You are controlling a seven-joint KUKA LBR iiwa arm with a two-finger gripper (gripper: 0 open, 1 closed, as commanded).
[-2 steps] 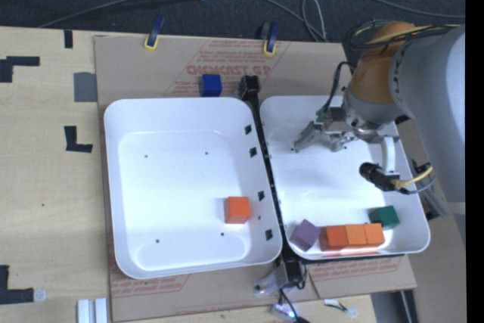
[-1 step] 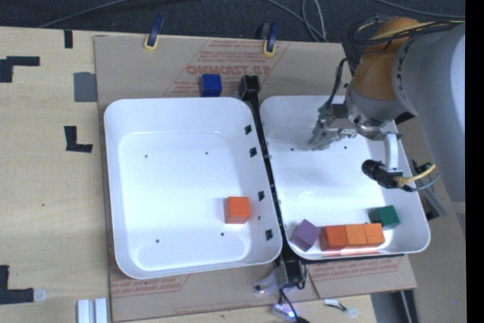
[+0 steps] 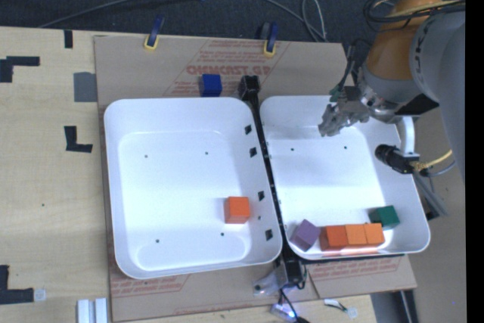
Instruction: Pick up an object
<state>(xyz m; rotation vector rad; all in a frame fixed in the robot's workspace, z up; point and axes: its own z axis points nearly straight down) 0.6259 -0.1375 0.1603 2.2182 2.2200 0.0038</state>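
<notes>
My gripper (image 3: 331, 125) hangs over the back part of the right bin (image 3: 333, 178), with nothing visible between its fingers. Along that bin's front wall lie a purple block (image 3: 305, 234), a long orange block (image 3: 352, 237) and a green block (image 3: 386, 217), all well in front of the gripper. An orange cube (image 3: 237, 209) rests in the left bin (image 3: 151, 185), near its front right.
A blue cube (image 3: 211, 84) sits on the cardboard behind the left bin. A black clamp (image 3: 249, 86) stands at the back where the bins meet. Cables run across the dark floor behind the bench. The arm's wrist and hose occupy the right bin's right side.
</notes>
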